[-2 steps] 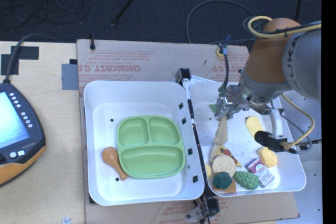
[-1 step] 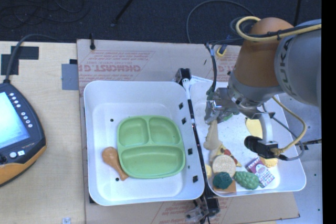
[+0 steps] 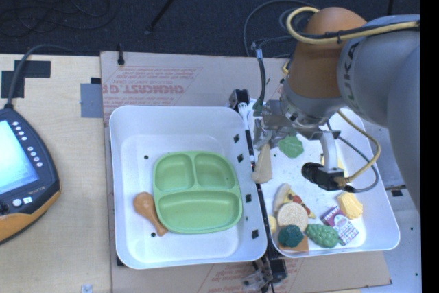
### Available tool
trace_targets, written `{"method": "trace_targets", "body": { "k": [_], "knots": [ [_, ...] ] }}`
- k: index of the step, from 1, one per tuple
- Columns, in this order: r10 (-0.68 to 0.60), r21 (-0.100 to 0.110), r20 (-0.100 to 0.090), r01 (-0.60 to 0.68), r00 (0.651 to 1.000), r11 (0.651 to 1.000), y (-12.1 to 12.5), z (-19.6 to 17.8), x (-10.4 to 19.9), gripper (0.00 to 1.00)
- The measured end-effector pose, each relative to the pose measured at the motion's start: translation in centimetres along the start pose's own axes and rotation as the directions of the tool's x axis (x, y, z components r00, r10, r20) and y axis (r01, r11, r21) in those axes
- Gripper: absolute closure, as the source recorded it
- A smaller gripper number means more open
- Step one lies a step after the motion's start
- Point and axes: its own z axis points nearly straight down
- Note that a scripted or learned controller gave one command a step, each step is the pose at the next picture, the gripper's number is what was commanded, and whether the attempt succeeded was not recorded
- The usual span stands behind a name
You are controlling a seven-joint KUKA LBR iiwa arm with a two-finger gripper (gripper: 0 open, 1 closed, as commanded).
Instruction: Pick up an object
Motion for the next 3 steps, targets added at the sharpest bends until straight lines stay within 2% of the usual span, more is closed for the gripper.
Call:
{"method": "trace_targets", "body": {
  "k": [1,2,3],
  "knots": [
    [0.002,0.005,0.001,-0.002,1.0,1.0,0.5,3.1,3.1,1.0],
    [0.007,0.001,0.002,-0.007,1.0,1.0,-0.1,1.0,-1.7,1.0],
    [-0.001,0.002,0.001,0.001,1.0,1.0,1.2,3.1,4.2,1.0]
  ]
}}
